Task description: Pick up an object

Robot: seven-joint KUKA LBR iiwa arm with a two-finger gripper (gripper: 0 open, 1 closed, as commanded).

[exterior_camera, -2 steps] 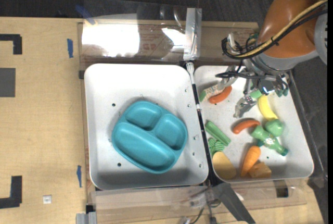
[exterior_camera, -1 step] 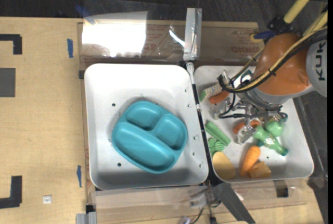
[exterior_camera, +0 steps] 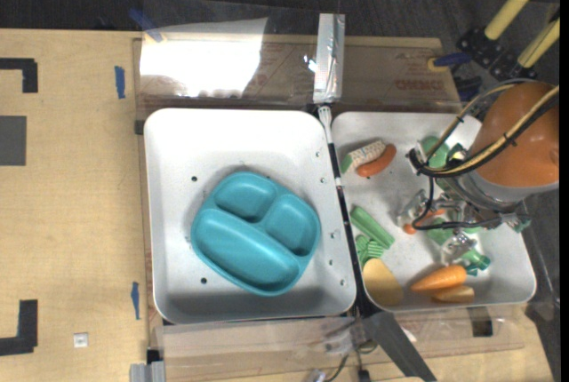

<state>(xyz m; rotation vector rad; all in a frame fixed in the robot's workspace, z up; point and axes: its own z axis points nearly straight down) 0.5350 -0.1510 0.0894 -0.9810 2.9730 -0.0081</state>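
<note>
Seemingly the pick is only beginning: the gripper (exterior_camera: 447, 225) sits low at the right of the frame, inside the right bin (exterior_camera: 524, 278), among small toys; whether it pinches anything I cannot tell. The orange carrot (exterior_camera: 439, 280) lies just below it, unlifted.

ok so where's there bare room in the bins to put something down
Left bin: bare floor along the back and left walls around the teal divided plate. Right bin: crowded with the hot dog, green piece, carrot and gripper.
</note>
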